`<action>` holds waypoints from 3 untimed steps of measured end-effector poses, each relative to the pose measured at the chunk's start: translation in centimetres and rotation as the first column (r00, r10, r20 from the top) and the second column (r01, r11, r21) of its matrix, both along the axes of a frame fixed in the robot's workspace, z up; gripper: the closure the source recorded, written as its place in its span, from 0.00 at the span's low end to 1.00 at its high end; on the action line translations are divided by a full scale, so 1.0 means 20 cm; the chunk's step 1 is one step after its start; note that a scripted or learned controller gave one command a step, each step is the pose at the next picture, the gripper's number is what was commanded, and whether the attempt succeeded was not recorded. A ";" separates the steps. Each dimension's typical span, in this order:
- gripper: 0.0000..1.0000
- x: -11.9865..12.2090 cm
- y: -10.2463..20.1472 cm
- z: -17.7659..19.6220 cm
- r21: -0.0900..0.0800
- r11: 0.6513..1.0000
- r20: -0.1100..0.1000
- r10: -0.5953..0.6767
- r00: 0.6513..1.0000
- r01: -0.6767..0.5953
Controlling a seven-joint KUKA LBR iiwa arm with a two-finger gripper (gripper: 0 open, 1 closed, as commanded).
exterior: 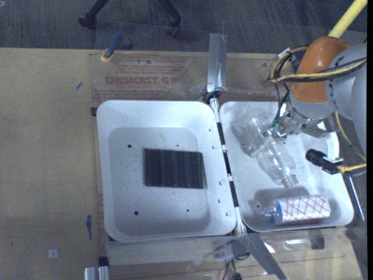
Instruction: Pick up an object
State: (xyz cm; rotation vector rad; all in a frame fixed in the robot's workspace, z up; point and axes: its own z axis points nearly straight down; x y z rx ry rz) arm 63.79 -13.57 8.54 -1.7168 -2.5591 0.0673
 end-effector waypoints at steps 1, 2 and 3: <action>0.00 -0.30 0.05 0.02 0.000 0.991 0.085 0.136 0.987 -0.136; 1.00 -0.29 0.05 0.07 0.000 0.991 0.089 0.132 0.987 -0.133; 1.00 -0.10 0.18 0.76 0.002 0.988 0.077 0.152 0.985 -0.152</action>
